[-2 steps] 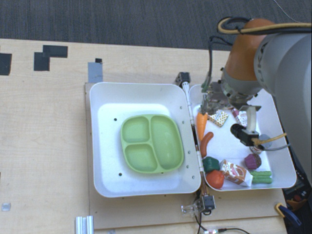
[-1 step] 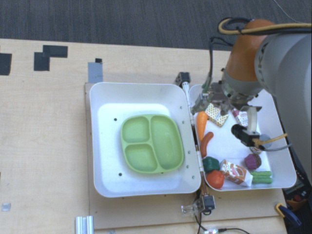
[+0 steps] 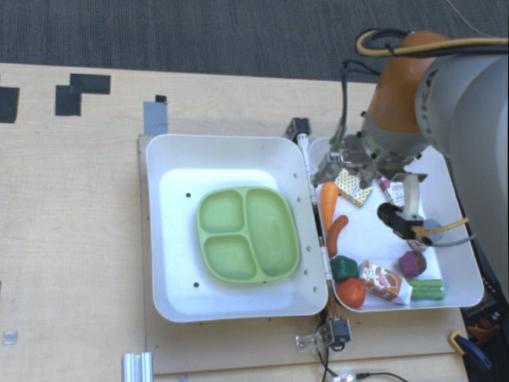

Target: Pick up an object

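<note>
Gripper (image 3: 355, 168) low over right bin (image 3: 465, 289), far end; finger state cannot tell. Patterned packet (image 3: 353, 187) just beneath it. Carrot (image 3: 328, 204) beside, nearer side; red chili (image 3: 336, 233), green pepper (image 3: 343, 267), tomato (image 3: 351, 293) farther toward me. Green divided plate (image 3: 246, 235) well left.

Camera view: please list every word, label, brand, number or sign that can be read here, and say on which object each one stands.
No text can be read.
Snack packet, red and white: its print is too blurred to read.
Checkered packet beside the carrot: it shows a pattern, no legible letters.
Green divided plate: it shows no marking.
</note>
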